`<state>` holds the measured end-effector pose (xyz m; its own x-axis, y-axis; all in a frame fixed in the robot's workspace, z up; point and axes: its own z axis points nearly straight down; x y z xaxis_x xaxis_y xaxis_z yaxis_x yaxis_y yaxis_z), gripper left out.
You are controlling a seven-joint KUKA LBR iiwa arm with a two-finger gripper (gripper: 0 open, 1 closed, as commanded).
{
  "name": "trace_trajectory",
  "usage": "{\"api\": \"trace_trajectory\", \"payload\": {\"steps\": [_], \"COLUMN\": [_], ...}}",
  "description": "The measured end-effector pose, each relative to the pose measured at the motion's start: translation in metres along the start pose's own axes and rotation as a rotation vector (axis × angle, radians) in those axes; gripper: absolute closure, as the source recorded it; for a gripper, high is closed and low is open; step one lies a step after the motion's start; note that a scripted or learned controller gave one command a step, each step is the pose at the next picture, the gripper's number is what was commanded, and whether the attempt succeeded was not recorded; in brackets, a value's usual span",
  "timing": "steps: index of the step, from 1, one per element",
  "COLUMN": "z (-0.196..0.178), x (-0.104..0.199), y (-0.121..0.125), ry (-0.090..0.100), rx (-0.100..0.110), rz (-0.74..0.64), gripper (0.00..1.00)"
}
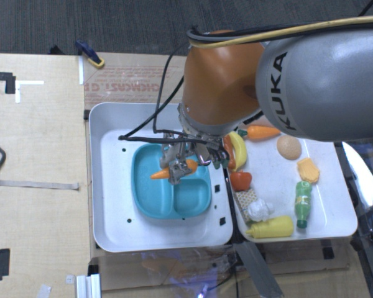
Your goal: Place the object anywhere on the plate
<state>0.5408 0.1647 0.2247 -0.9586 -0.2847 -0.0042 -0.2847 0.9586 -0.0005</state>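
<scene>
While the grey and orange arm reaches in from the right, its gripper hangs over the blue plate in the left bin, fingers closed on a small orange carrot. The carrot lies roughly level, long axis left to right, narrow tip pointing left. Judged from this, the placing step is in hand; next comes lowering slightly and letting go.

I see the plate in the left bin's middle, a carrot over its far half. In the right bin, a bottle stands near the right edge, a banana at the left edge.
</scene>
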Motion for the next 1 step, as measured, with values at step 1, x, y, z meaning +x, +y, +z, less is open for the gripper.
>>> {"api": "trace_trajectory", "payload": {"steps": [1], "z": [-0.0003], "x": [-0.0001], "y": [0.0003], "ry": [0.000], "rx": [0.000], "rz": [0.000], "gripper": [0.00]}}
